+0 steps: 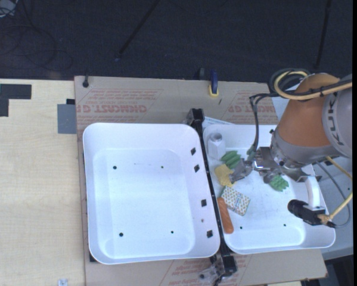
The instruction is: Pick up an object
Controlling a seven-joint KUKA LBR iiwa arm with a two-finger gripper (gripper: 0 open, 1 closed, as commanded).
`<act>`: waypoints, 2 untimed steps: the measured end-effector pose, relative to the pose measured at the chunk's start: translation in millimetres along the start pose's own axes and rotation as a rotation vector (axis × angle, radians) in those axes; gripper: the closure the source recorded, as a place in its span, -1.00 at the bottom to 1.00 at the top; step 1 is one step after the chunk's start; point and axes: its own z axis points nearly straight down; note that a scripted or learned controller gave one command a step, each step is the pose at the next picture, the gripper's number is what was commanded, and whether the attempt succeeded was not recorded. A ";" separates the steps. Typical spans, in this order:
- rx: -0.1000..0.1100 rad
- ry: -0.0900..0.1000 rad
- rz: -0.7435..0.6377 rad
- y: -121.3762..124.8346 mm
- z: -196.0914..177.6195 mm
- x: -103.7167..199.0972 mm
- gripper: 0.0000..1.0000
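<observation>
— Reaching in from the right, where does the arm (306,121) stand?
— Over the right bin (285,240). Its pincer (245,170) sits low over the bin's far-left part, just beside a yellow piece (223,175).
— Spread or pressed together?
— I cannot tell; it is too small and blurred there.
— What else lies in that bin?
— A green piece (230,158) lies just beyond the yellow one, near a small pale cylinder (215,142) by the far-left corner. A second green piece (279,183) lies right of the pincer, close under the wrist. A patterned square (235,200) sits on the near side of the yellow piece, and an orange stick (226,215) lies along the left wall, nearer still.
— And the left bin (142,195)?
— Just beside the right one, both on a brown cardboard sheet (136,103) over the pale surface (29,177).
</observation>
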 end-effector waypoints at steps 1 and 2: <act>0.004 0.003 -0.005 -23.4 -13.8 77.9 -1.00; 0.006 0.002 -0.001 -22.7 -22.6 75.1 1.00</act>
